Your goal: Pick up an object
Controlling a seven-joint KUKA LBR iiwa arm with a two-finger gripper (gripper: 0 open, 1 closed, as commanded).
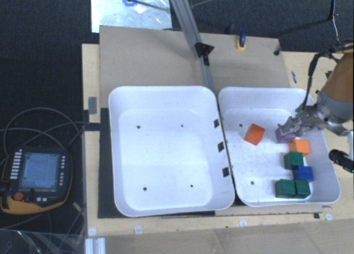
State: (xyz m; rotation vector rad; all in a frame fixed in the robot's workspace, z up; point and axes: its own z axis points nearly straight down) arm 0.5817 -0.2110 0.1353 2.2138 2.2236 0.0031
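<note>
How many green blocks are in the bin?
3 green blocks, all in the right bin: one below the small orange block, two side by side near the front corner. More may hide under the arm.

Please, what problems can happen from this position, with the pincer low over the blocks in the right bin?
1. The pincer sits at the purple block; whether it grips is unclear, so lifting may leave the block behind.
2. The orange block and green block lie close beside it and could get knocked.
3. The blocks crowd the right bin wall, which may hinder the arm.
</note>
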